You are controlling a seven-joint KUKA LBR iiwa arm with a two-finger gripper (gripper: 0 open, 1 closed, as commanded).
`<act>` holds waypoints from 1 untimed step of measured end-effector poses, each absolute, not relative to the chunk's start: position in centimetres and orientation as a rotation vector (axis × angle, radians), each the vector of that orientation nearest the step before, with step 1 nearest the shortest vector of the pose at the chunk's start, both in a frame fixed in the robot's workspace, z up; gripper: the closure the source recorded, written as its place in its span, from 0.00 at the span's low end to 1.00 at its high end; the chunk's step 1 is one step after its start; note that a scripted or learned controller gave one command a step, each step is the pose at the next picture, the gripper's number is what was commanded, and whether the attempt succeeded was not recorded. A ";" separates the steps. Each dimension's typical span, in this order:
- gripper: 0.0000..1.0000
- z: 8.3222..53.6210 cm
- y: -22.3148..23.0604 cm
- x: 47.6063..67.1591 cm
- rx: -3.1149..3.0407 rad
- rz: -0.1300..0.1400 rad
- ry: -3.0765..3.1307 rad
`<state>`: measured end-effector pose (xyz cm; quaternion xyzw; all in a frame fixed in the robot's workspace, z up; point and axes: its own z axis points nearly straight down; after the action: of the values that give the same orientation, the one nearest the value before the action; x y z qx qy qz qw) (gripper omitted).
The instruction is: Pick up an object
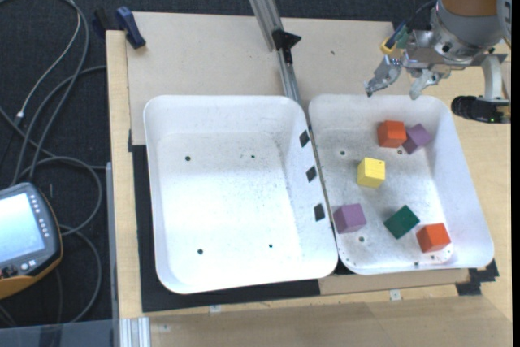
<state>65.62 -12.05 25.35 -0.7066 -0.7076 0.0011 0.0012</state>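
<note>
Left bin (162, 126) on the worktop (203, 53). Right bin (467, 191) holds six blocks: purple block (350, 217) near the left wall, yellow block (371, 172) mid-bin, orange block (391, 133) touching a second purple block (416, 138) at the far end, green block (401, 221) just beside a second orange block (433, 236) at the near right. Gripper (399, 88) hangs above the far rim, fingers (379, 83) spread apart, gripping nothing.

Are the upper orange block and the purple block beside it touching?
Touching. The camera view shows the orange block and purple block pressed side to side, with no white bin floor between them.
</note>
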 end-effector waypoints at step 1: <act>0.00 12.0 -13.9 63.3 -2.216 0.010 -2.214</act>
<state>63.27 -13.88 12.02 -0.7075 -0.7067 0.0031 0.0045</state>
